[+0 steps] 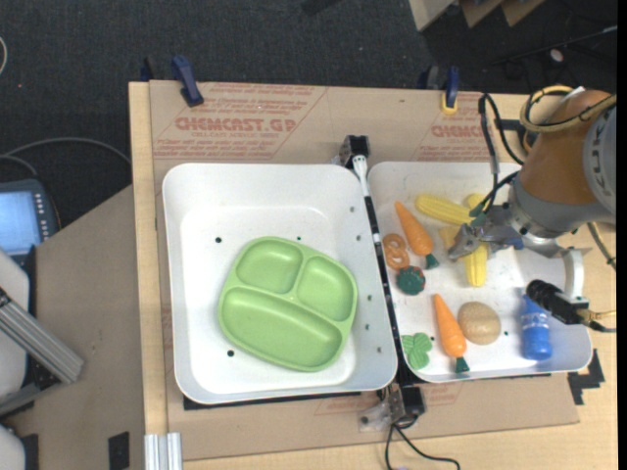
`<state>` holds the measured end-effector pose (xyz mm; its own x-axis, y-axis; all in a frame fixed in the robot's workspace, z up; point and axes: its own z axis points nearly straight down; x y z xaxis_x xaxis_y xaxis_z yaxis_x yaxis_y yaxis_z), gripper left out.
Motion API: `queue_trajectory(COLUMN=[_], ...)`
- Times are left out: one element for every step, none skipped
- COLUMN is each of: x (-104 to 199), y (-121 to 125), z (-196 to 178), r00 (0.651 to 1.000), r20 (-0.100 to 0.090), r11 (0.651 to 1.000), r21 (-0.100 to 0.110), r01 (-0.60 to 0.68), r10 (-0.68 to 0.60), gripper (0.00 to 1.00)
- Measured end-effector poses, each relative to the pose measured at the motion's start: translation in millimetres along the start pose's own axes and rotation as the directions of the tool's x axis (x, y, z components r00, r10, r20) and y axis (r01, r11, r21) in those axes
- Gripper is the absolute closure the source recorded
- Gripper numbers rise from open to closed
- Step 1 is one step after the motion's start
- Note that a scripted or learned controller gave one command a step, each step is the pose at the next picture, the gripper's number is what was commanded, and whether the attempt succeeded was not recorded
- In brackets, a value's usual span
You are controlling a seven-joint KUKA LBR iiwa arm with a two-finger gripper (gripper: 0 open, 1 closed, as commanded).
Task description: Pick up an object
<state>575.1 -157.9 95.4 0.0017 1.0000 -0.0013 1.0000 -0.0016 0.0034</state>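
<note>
At the right of the frame the grey arm's two-finger gripper (474, 237) is down in the right-hand shallow white bin (509, 360), right over a yellow plastic corn cob (476, 265) that lies lengthwise toward the lower edge; whether its fingers are spread or closed, or have anything between them, I cannot tell, since the wrist hides them. That cob looks to be the likeliest target. Judged by its look it is a light, stiff, hollow toy with a smooth, somewhat slippery skin, so it is best pinched across its narrow middle. A second yellow corn cob (440, 208) lies just above it. Close by are an orange plastic carrot with a green top (414, 229), another orange carrot (450, 329), a tan potato-shaped toy (479, 322) and a small blue bottle (535, 334), leaving little room. The bin floor is smooth and hard. At centre left, the left-hand white bin (186, 262) holds a light green divided plastic plate (287, 305).
</note>
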Motion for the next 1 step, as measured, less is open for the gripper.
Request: queue_trajectory(x=[74.6], y=[57.8], z=[-95.5], r00=[1.0], r20=[-0.001], r11=[1.0], r21=[-0.009], r01=[0.01], r10=[-0.01], gripper=[1.0])
